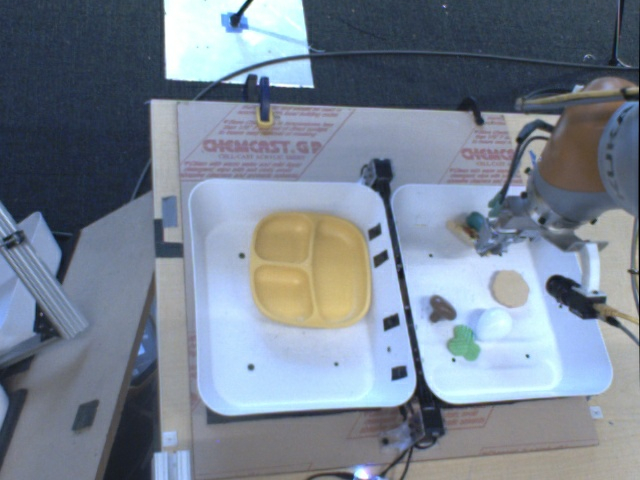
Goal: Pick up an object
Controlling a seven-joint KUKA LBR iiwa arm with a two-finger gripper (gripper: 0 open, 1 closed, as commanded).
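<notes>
The gripper hangs low by the right bin's far edge, over a small tan-and-teal object; its grip I cannot tell. That piece looks light and stiff, probably best pinched across its narrow middle.

Grey arm with orange band, dark cables alongside.
</notes>
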